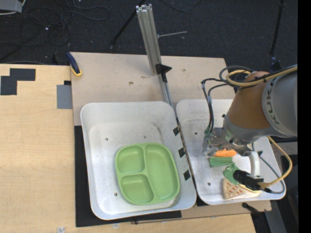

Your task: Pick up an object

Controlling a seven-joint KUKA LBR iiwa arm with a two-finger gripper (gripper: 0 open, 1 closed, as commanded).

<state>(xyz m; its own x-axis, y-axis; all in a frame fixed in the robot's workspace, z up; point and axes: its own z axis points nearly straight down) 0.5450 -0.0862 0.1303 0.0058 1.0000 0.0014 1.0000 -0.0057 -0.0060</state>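
Arm low over right bin (194,125); gripper (217,147) just above orange carrot-like toy (224,154) and green piece (221,162). Can't tell finger state. Waffle toy (234,191) near corner. Green divided tray (146,173) in left bin (97,130).

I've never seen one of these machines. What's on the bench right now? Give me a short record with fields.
left bin: holds a green divided tray, lying flat
right bin: holds small items near the arm: an orange piece, a green piece, a tan waffle-like piece
arm: reaches in over the right bin
gripper: low over the small items; finger state unclear
held object: none visible
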